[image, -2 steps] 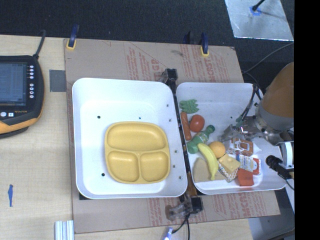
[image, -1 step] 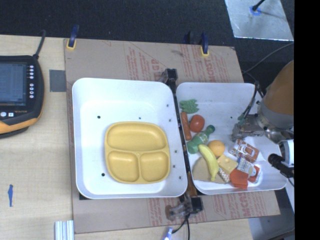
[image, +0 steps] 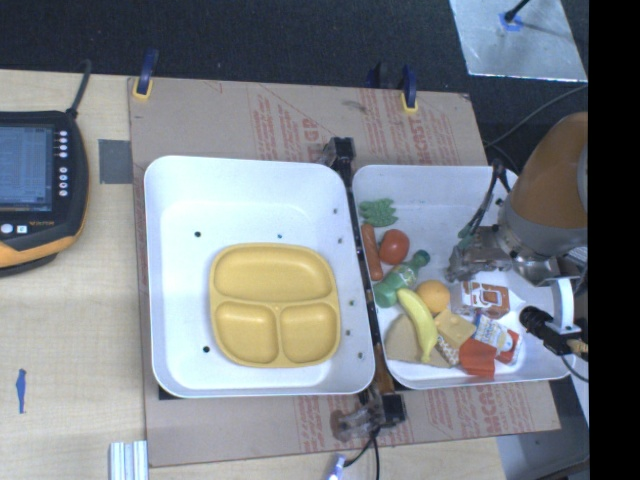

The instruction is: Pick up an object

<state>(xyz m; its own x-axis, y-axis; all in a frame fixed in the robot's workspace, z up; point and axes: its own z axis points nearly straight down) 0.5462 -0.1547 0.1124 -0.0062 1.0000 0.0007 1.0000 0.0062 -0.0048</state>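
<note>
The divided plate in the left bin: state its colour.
Pale yellow. The divided plate shows best in the camera view, lying in the left bin.

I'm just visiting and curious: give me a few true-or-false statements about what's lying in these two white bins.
1. The yellow divided plastic plate lies in the left white bin. True.
2. The yellow banana lies on that plate. False: it lies in the right white bin.
3. The red tomato is in the right bin. True.
4. The grey arm's gripper is above the left bin. False: it is over the right bin.
</note>
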